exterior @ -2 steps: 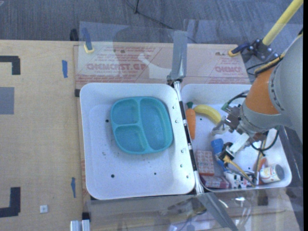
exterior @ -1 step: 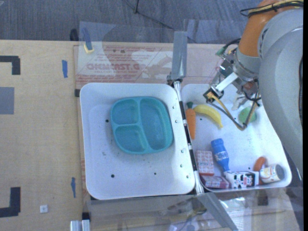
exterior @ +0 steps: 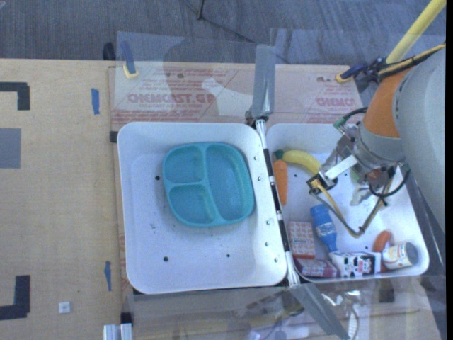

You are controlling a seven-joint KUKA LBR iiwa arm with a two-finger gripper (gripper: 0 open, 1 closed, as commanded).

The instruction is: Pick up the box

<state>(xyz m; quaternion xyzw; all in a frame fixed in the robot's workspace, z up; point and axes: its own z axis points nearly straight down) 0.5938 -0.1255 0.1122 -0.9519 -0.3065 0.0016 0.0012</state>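
Two-finger gripper (exterior: pixel 364 190) over the right shallow white bin (exterior: pixel 417 225), clenched or released impossible to tell
Small red-and-white cardboard box (exterior: pixel 302 238) lying flat by that bin's left wall, below an orange carrot (exterior: pixel 281 179), just beside a blue plastic bottle (exterior: pixel 324 227), apart from the gripper; teal divided plate (exterior: pixel 209 184) in the left white bin (exterior: pixel 134 246)

Robot lab — plywood bench (exterior: pixel 56 211), blue tape marks (exterior: pixel 95 101), white bins (exterior: pixel 205 253), grey arm (exterior: pixel 425 119).

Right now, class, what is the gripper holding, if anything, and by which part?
Nothing is seen held. The gripper hangs over the right bin; the box lies on that bin's floor, apart from it.
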